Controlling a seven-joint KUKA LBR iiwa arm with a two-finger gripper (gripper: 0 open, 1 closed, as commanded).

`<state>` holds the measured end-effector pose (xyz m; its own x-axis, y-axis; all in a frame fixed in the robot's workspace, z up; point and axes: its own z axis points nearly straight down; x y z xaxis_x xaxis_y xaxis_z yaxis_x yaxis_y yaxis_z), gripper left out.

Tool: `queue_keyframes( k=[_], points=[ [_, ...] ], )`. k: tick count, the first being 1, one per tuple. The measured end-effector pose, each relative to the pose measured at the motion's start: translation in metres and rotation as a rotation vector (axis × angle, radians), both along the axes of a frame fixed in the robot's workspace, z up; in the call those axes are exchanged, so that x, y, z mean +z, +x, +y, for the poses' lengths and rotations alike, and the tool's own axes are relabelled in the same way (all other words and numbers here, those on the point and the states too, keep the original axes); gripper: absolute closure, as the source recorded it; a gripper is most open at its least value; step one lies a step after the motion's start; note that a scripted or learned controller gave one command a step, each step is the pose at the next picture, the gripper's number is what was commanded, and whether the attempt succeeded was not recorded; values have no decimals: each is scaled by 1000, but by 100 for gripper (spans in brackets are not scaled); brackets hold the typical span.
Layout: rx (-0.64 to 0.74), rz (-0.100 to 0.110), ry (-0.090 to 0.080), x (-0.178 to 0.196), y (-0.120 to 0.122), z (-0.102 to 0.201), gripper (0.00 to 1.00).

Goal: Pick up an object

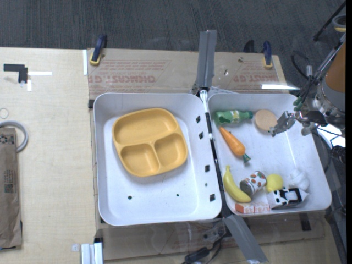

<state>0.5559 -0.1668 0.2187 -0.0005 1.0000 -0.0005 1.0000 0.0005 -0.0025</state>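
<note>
The right bin [308, 147] holds several small things: a green bottle [233, 116] lying on its side, a tan round disc [265, 120], an orange carrot [233, 141], a banana [234, 186], a small can [254, 182], a yellow toy [274, 182], a white lump [299, 177] and a black-and-white item [287, 197]. My gripper [290, 128] hangs over the bin's upper right part, just right of the tan disc. It is open, with nothing between its fingers.
The left bin [110, 197] carries a yellow divided plate [149, 142]. A grey divider bar [206, 59] runs between the bins at the back. A flat red-and-white box [250, 207] lies at the right bin's front edge. Cables and the arm crowd the far right.
</note>
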Motion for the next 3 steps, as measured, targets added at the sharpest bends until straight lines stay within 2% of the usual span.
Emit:
queue_keyframes(
  k=[1, 2, 3],
  points=[
    [110, 1, 1, -72, -38, 71, 0],
    [167, 1, 1, -128, -6, 69, 0],
    [32, -1, 0, -28, -53, 131, 0]
  ],
)
